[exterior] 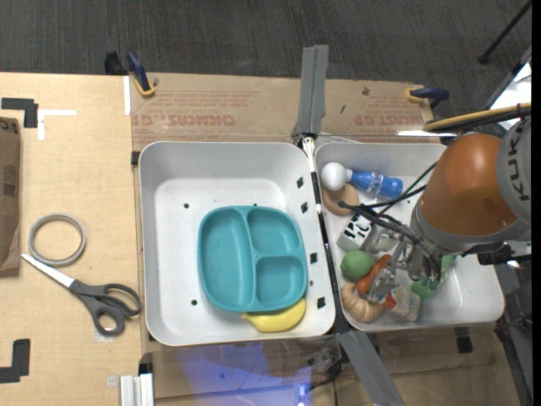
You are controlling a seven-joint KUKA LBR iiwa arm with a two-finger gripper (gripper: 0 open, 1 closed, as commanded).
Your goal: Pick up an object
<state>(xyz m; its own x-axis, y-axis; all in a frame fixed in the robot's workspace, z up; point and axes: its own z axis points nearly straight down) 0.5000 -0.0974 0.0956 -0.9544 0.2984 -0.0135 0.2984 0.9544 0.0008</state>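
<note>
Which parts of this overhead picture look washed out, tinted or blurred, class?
Camera view: the left bin's white floor is evenly lit, with only a soft shadow around the teal divided plate; a bluish-violet glow tints the bench edge below it; the orange band on the arm looks large and slightly soft, being nearest the lens.

**Arm over the right bin, divided plate in the left**

Left bin (161, 227), centre of frame: teal divided plate (252, 257), with a yellow banana (277, 318) touching its lower edge. Right bin (482, 299): gripper (404, 271) low among clutter, under the orange band (467, 189). Around it, a white ball (334, 175) and blue bottle (377, 183) at top, a green ball (356, 264) at left, a tan bagel (362, 304) below. Far left on the bench: tape roll (57, 238) above grey scissors (97, 299).
</note>
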